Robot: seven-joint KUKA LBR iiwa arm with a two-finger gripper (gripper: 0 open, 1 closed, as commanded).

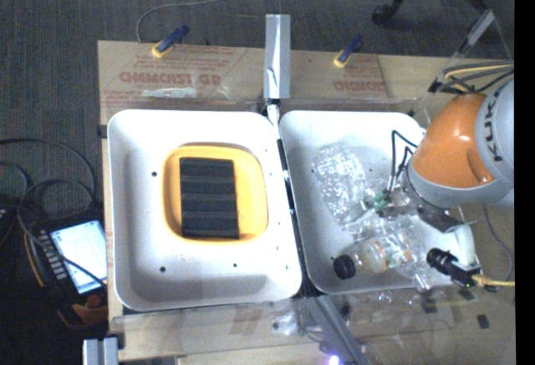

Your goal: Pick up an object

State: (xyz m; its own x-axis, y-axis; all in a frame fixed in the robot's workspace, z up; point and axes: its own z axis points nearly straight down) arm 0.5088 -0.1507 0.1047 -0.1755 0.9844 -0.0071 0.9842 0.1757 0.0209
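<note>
Far left, off the tabletop (117, 71) at 9 o'clock: a small lit screen (79, 250) with dark cables. Left bin (134, 188) holds a yellow tray (255, 196) with a black ribbed block (207, 196) seated inside it, squarely centred. Metal bracket (277, 54) stands at 12 o'clock between the bins; two blue-and-yellow clamps (170, 40) pin the back edge. Right bin (305, 213) carries crumpled clear plastic (338, 175) at its middle and a clear bottle with a black cap (372, 257) lying on its side at 6 o'clock. Arm's orange band (456, 150) at 3 o'clock; end effector (393, 209) sits low over the plastic, just above the bottle. Cannot tell whether it is apart or together; the wrist hides it. Judgement: grasp attempt underway in the right bin. To do it well, centre over the bottle's body, not loose film, and close across its narrow width.
</note>
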